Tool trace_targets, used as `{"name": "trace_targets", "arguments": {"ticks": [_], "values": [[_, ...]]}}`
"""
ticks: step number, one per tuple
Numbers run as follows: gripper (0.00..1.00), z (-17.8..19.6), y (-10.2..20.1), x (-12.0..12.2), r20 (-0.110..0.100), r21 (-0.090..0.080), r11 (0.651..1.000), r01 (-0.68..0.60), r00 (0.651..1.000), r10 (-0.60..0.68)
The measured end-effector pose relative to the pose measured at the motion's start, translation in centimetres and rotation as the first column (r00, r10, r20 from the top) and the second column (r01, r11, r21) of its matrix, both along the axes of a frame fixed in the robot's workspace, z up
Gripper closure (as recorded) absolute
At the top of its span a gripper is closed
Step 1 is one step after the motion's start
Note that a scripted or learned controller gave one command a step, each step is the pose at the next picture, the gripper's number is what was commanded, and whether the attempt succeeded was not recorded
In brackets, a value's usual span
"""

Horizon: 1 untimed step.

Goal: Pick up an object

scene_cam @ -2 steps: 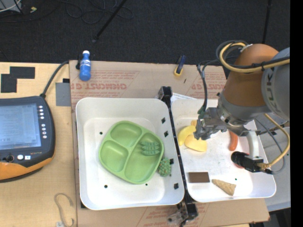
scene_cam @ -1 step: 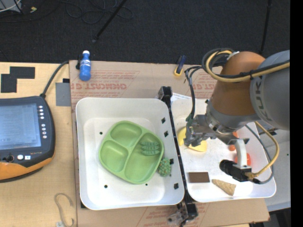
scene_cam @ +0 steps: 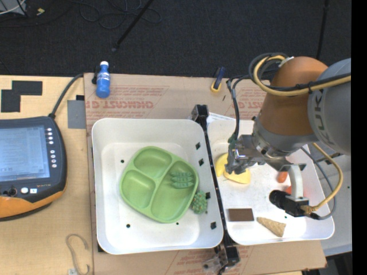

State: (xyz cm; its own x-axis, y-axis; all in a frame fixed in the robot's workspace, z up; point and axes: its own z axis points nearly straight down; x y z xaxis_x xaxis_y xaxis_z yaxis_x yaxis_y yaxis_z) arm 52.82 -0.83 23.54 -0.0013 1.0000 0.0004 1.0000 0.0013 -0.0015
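My gripper (scene_cam: pixel 235 166) reaches down into the right bin (scene_cam: pixel 321 225), at its left side. It sits directly over a yellow object (scene_cam: pixel 239 177), whose edges show to the left of and below the gripper. Whether the yellow object is gripped is hidden by the gripper body. Along the bin's front lie a brown rectangular block (scene_cam: pixel 241 215) and a tan wedge (scene_cam: pixel 271 226). A small orange-red piece (scene_cam: pixel 282 177) lies to the gripper's right, under the arm.
The left bin (scene_cam: pixel 109 222) holds a green divided plate (scene_cam: pixel 143 182) with a small green toy (scene_cam: pixel 182 179) on it. Another green bit (scene_cam: pixel 199 203) rests at the plate's right rim. A blue bottle (scene_cam: pixel 102 80) and a tablet (scene_cam: pixel 26 156) lie outside the bins.
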Motion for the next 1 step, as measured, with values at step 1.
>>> {"name": "trace_targets", "arguments": {"ticks": [1], "values": [[1.0,0.0,-0.01,1.15,-0.002,0.0,1.0,-0.002,1.0,0.002]]}}
